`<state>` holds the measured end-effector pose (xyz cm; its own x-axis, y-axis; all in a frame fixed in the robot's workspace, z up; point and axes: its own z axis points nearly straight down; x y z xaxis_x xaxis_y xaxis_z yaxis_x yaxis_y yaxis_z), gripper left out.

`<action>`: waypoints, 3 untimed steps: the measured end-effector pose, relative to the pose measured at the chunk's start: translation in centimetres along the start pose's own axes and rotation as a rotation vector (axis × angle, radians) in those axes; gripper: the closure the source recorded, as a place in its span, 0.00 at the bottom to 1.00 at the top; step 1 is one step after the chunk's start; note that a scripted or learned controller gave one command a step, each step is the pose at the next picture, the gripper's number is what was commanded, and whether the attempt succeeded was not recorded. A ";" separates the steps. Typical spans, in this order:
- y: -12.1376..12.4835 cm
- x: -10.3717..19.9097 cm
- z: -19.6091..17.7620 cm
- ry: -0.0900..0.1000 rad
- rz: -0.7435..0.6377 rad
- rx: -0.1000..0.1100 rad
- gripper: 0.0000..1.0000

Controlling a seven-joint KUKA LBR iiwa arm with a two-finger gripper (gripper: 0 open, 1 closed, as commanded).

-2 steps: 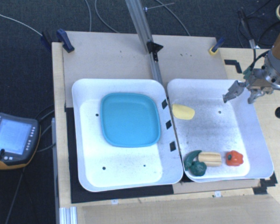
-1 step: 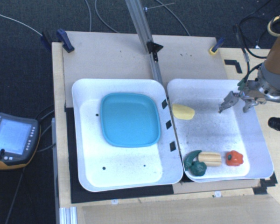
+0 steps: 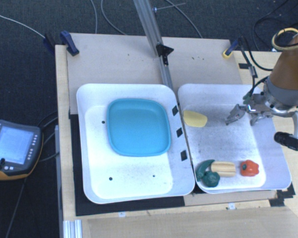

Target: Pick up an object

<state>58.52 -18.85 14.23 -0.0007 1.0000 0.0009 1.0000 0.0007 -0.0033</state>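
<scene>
My claw (image 3: 242, 114) hangs wide and empty at the right bin's (image 3: 268, 95) upper right, clear of the yellow piece (image 3: 195, 119) I'd try first.

Blue clamps (image 3: 69, 42), teach pendant (image 3: 12, 148) at left, floor cables (image 3: 104, 4)

Two bins are sitting side by side on the bench (image 3: 119, 58), the left bin (image 3: 89, 182) holding a tray (image 3: 139, 127) toward its rear centre. In the right bin (image 3: 273, 167), a lemon (image 3: 194, 118) is lying near the left wall, while a pepper (image 3: 207, 173), a block (image 3: 223, 169) and a tomato (image 3: 249, 168) are lining up left to right along the front wall, pepper and block touching. The gripper (image 3: 246, 114) is hanging over the right bin's rear half, right of the lemon, and a pendant (image 3: 12, 148) is resting left of the bench.
</scene>
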 end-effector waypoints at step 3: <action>0.4 0.7 -2.4 -0.002 0.000 -0.009 1.00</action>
<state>58.96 -18.13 16.67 -0.0010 1.0000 -0.0011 1.0000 0.0010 0.0057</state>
